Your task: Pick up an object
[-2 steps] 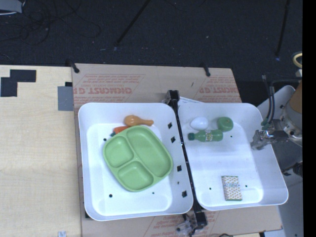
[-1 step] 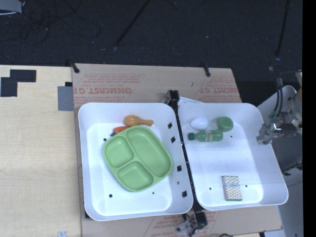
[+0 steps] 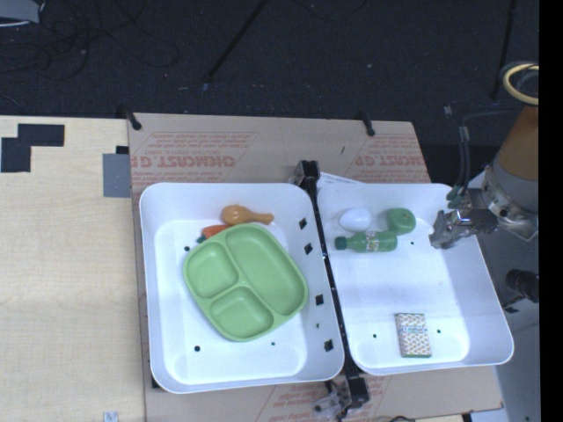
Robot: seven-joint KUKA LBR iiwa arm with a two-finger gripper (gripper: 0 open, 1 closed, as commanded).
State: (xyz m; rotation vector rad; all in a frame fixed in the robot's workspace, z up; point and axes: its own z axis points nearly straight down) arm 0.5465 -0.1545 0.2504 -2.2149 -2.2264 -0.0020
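My gripper point(image 3: 446, 230) hangs over the right edge of the right bin point(image 3: 475, 323), to the right of the objects at its far end. A white egg-shaped object point(image 3: 355, 219) lies there beside a green bottle point(image 3: 369, 242) and a green round piece point(image 3: 402, 220). A small patterned packet point(image 3: 412, 334) rests near the right bin's front. In the left bin point(image 3: 167, 323) a green divided plate point(image 3: 244, 280) lies tilted, with an orange toy point(image 3: 239, 214) and a red-orange piece point(image 3: 214, 230) behind it. Nothing is seen between the fingers.
The bins sit on a cardboard sheet point(image 3: 229, 152) over a pale wooden bench point(image 3: 62, 280). A black divider with clips point(image 3: 324, 280) runs between the bins. The arm's orange band point(image 3: 521, 143) and grey wrist stand at the right edge.
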